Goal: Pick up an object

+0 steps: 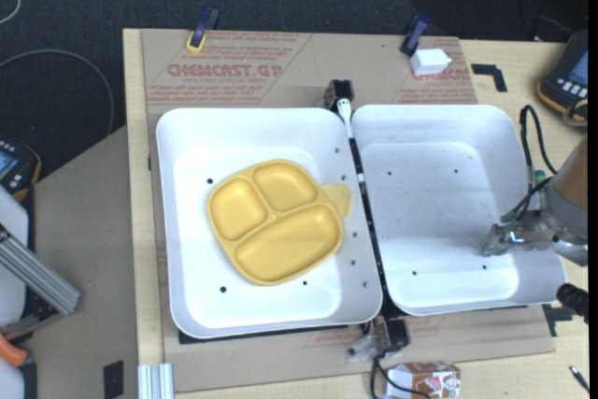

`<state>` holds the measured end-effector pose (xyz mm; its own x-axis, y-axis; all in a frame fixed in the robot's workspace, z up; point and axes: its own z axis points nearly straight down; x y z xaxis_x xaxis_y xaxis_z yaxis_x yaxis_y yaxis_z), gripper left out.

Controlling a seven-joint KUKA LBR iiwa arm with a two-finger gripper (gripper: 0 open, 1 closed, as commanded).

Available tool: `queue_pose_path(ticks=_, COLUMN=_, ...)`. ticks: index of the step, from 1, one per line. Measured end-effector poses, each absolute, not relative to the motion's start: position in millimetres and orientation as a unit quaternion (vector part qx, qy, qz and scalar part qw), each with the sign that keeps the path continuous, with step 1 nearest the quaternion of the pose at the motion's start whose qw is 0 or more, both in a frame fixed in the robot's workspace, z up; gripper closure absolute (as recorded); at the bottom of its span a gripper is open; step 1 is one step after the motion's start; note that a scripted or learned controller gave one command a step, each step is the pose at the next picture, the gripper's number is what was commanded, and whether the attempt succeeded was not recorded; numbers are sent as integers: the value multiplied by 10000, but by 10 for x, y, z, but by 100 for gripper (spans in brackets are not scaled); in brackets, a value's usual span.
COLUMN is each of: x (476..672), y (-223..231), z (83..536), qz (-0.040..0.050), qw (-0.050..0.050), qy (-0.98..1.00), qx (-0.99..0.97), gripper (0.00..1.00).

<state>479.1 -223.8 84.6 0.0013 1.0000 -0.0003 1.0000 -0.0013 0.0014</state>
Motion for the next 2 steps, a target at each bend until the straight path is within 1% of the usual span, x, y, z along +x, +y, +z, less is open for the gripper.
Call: queue_pose_path(ticks=2, x=4791, y=-2238, z=846, qz=4, qw=6, qy=7067, qx=7075, gripper=100)
